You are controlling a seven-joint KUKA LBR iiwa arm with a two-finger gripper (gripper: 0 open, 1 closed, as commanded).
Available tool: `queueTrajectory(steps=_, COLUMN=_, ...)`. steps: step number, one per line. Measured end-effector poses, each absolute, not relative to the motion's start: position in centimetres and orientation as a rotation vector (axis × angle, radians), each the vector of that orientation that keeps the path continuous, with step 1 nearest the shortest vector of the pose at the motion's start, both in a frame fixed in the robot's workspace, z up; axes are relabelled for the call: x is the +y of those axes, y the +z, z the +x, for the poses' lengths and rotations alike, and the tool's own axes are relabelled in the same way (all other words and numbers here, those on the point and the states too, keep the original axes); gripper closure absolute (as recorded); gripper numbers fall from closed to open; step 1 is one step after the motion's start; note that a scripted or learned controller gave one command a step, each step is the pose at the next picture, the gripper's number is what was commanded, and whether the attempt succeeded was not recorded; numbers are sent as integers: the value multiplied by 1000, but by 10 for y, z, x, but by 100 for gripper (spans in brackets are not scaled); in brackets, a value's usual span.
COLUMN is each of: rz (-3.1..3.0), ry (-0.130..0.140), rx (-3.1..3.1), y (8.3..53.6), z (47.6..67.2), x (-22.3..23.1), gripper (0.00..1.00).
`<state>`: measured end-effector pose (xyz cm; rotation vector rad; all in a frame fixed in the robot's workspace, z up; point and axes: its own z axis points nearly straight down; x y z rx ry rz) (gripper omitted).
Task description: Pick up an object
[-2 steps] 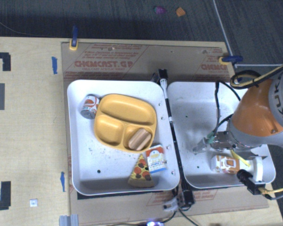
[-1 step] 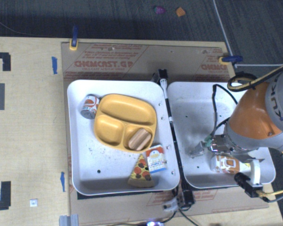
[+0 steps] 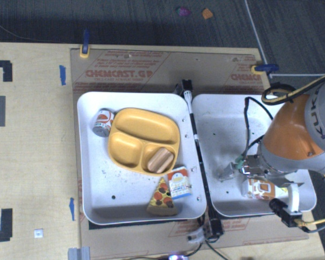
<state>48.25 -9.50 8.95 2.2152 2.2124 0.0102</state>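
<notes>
The arm's fingers [image 3: 233, 169] sit low over the right bin [image 3: 216, 123], under the orange wrist band; whether they are apart or together cannot be told from this slant. Just beside them, toward the near rim, lies a small white-and-orange carton [image 3: 264, 189]; its print is too small to read.

Well apart, in the left bin [image 3: 89, 161], lie a yellow 3-part tray [image 3: 138, 134] with a sausage [image 3: 160, 159] in 1 compartment, a can [image 3: 102, 122] touching the tray's far end, a small juice box [image 3: 179, 183] with unreadable print, and a pizza slice [image 3: 162, 197] touching that box.

Beyond both bins, the brown board [image 3: 151, 64] on the surface reads roughly "CHEMCAST GP" in red, upside down.
</notes>
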Motion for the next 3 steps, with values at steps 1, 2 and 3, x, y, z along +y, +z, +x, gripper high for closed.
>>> queueTrajectory(steps=1, rz=2215, ry=9, rx=2210, y=89, z=483, x=-94, gripper=0)
queueTrajectory(steps=2, rz=2215, ry=10, rx=2212, y=89, z=482, x=-94, gripper=0)
queueTrajectory(steps=3, rz=2215, ry=9, rx=2210, y=89, z=482, x=-94, gripper=0)
